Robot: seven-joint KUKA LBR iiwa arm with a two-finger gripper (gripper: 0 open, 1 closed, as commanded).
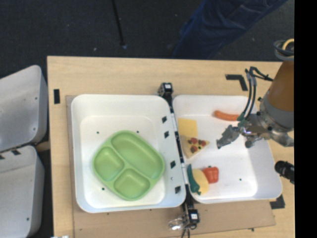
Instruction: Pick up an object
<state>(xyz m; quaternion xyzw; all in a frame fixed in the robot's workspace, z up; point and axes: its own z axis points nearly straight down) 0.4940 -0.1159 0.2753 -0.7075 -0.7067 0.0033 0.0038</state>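
Nearest the camera, at the front of the right bin (257,190), a toy red pepper (211,174) is seen lying just beside a yellow and green piece, prob a toy corn cob (198,181), tucked against the divider. In the left bin (79,133) a green divided plate (129,165) is laid flat, w/ nothing seen on it.

Mid-bin on the right, a toy pizza slice (194,145) is found touching a yellow cheese wedge (187,128), again by the divider. The gripper (237,134) is held just right of the slice and apart from it, nothing pinched. The jaws look spread, tbh hard to be sure at this res.

Further back, an orange carrot (226,116) is seen near the bin's far wall, just beyond the gripper.

Step-wise this is judged as approach, no grasp made yet. Target isn't settled; pizza slice or carrot are closest. Next move prob calls for the gripper to be centred over one item, lowered, then closed. The slice is flat, so a slip is likely.
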